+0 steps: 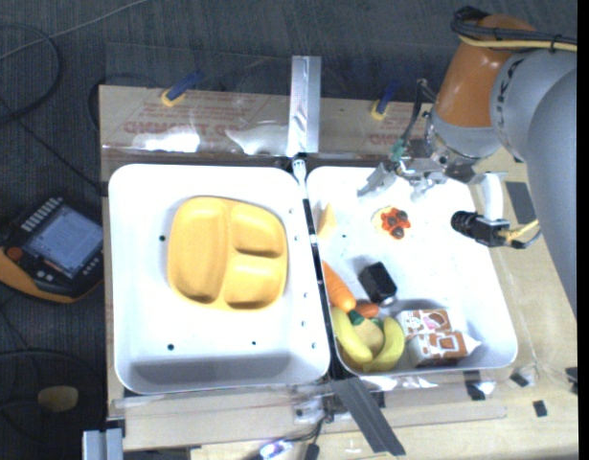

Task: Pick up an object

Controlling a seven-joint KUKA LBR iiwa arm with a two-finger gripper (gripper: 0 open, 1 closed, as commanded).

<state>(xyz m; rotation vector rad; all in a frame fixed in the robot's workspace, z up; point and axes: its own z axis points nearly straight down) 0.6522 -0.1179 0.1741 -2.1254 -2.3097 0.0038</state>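
Two white bins sit side by side on the bench point(131, 123), and the claw point(406, 175) hangs over the far part of the right bin point(486, 295), near its back wall. Its two grey fingers point(373, 181) look spread apart, with nothing between them.

The closest candidate is a small orange-and-black object point(395, 221), lying on the bin floor just in front of the claw, toward the near side of the bench and almost straight below it. It is too small to make out a long axis; it looks roughly round.

The other things cluster at the near side of the same bin, well apart from the claw: a black block point(378, 281) set at a slant, a carrot point(338, 289) whose long axis runs along the wall between the bins, a bunch of bananas point(371, 341) curving across the near corner, and a small printed carton point(435, 337) just beside the bananas.

The left bin point(141, 353) holds a yellow divided tray point(227, 252), farther off still, across the dividing wall.

So the coming move likely turns on a short shift toward the near side and then a descent onto the orange-and-black object. Its small size could let the fingers close on air.
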